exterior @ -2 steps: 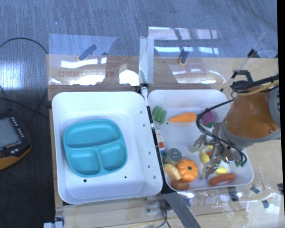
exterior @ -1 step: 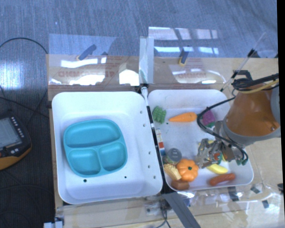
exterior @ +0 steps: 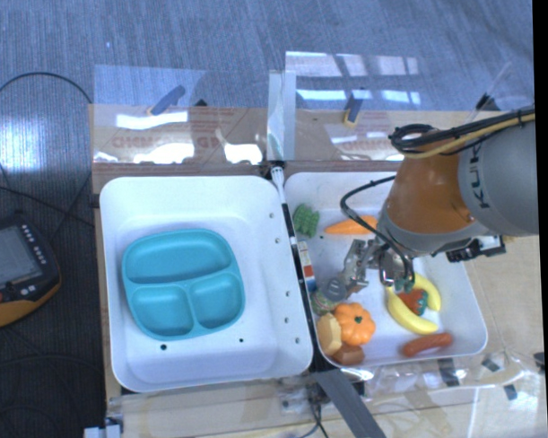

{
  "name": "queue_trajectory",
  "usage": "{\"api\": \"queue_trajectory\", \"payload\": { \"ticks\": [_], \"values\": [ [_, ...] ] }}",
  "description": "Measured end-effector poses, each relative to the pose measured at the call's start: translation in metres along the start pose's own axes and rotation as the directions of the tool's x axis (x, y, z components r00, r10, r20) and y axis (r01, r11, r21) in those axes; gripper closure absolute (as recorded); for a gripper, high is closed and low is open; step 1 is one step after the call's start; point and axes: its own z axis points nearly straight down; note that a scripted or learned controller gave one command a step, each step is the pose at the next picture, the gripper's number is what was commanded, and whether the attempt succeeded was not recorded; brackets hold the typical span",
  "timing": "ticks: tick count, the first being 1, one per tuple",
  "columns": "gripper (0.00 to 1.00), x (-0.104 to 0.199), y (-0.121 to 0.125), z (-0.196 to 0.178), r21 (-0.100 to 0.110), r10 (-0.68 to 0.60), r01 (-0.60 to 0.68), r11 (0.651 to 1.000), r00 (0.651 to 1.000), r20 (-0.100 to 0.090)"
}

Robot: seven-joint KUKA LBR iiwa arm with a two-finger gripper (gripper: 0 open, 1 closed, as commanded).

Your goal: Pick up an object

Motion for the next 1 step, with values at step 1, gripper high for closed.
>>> {"api": "queue_trajectory", "payload": {
  "ticks": [1],
  "values": [
    [1.00,-0.0506,-0.0022,0.0019,0.000,0.363,-0.363,0.932,0.932,-0.006]
  ]
}}
